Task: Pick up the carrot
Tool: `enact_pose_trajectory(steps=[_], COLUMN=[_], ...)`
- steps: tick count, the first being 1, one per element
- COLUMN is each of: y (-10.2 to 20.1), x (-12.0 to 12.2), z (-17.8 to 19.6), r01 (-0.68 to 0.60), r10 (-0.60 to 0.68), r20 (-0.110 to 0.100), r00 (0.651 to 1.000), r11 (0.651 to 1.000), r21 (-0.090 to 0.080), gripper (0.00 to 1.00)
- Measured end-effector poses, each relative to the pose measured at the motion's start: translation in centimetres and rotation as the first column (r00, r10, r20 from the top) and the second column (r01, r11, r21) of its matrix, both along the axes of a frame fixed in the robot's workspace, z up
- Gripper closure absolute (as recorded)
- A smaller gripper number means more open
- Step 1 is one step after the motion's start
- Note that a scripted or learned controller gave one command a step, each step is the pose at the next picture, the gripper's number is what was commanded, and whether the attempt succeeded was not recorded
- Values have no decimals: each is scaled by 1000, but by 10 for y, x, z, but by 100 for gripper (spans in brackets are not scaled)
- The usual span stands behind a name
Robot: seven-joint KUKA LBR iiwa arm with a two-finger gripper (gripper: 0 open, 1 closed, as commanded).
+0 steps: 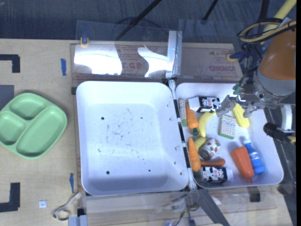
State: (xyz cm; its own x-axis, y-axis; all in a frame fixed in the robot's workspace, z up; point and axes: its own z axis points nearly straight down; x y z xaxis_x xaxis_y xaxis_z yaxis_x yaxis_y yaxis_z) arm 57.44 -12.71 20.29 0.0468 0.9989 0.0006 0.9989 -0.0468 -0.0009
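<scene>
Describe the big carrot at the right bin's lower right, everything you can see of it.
The big carrot is orange, smooth and plastic-looking, a stubby cone lying flat on the right bin floor, angled with its rounded end toward the front wall. A blue bottle lies against its right side. The tool hangs above the bin's back half, away from it.

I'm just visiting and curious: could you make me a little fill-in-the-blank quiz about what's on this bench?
1. The toys, such as the banana and the blue bottle, all lie in the ____ bin.
2. The divided plate on the wooden bench is coloured ____.
3. The gripper hangs over the ____ bin.
4. The divided plate has ____ compartments.

Missing words: right; green; right; three
</scene>
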Motion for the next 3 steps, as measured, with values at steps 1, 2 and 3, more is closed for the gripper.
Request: enact_pose_trajectory(steps=[1, 2, 3], y=[0, 0, 0], x=[0, 0, 0], z=[0, 0, 0], r01=[0, 0, 0], r10=[0, 0, 0], r20=[0, 0, 0], r00=[1000, 1000, 1000], r11=[1000, 1000, 1000], r21=[0, 0, 0], gripper=[0, 0, 0])
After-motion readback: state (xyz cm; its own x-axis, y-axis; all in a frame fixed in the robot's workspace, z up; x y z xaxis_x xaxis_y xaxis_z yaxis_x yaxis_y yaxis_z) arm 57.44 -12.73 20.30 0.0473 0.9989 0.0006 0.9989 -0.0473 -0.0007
